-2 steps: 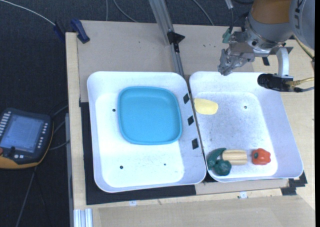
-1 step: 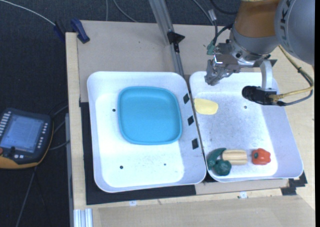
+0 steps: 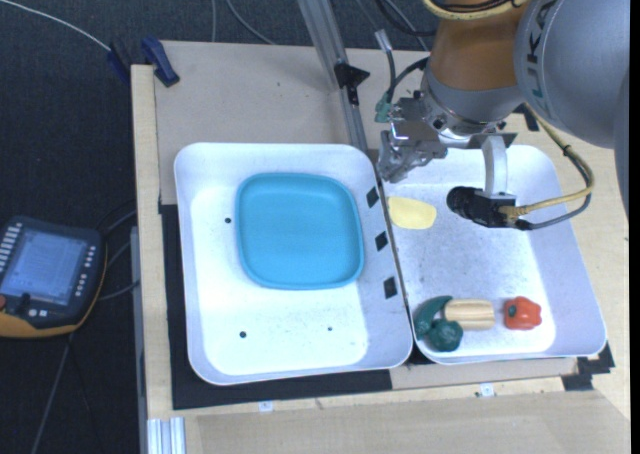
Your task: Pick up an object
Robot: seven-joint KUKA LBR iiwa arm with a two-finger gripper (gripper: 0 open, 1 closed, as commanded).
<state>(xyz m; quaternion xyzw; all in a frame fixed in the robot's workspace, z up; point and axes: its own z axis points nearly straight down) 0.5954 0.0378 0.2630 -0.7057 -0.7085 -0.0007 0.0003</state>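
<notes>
The hand [image 3: 400, 157] is hanging over the upper left corner of the right bin [image 3: 560, 242], just by the wall it shares with the left bin [image 3: 200, 242], and whether its fingers are apart or together I cannot tell, since the metal parts are blurring into one another from this angle; nothing is showing between them. The nearest thing to pick is the yellow piece [image 3: 412, 213], lying flat on the bin floor just beside the hand, at about six o'clock from it, a touch toward five. It is looking like a soft oval with its long axis running from nine to three o'clock, so I am judging that a grip across its short way, fingers lined up twelve to six, is what the coming move is calling for, after a short drop straight down. The other candidates are sitting well apart from the hand, in a row along the near edge of the same bin: a dark green vegetable [image 3: 438, 324], a tan roll [image 3: 470, 314] touching it and lying nine to three, and a red pepper [image 3: 521, 313] just beside the roll's right end. A black part on the arm's cable [image 3: 478, 206] is hanging at three o'clock from the yellow piece. Over in the left bin a blue plate [image 3: 298, 230] is resting alone. On the floor at nine o'clock from the bench [image 3: 250, 82] a control pendant [image 3: 45, 272] is glowing, but its screen is too small to read, and no brand or label is legible anywhere.
</notes>
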